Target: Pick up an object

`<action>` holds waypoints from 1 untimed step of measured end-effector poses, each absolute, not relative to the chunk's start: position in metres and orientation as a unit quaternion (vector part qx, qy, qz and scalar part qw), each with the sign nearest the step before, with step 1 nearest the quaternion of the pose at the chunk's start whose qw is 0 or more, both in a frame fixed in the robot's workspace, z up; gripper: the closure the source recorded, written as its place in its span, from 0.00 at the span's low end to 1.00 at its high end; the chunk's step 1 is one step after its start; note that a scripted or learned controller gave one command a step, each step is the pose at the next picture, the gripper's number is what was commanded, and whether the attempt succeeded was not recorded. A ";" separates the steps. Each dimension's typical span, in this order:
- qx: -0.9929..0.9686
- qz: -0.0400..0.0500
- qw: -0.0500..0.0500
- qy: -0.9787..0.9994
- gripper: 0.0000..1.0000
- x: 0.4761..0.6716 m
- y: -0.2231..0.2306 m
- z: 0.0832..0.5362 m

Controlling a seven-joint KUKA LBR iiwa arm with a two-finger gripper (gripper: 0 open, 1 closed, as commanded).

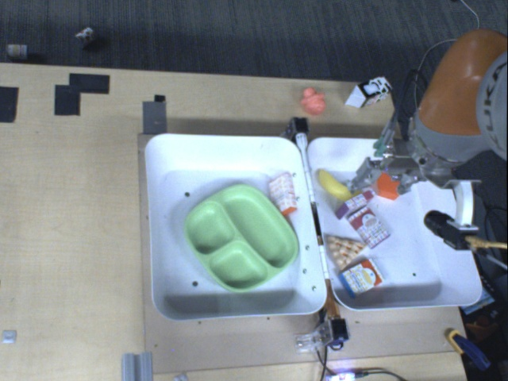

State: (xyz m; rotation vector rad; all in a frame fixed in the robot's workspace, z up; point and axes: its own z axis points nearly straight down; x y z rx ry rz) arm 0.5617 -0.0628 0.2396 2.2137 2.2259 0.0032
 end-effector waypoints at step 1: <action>0.706 0.000 0.000 0.708 0.00 0.593 -0.083 0.120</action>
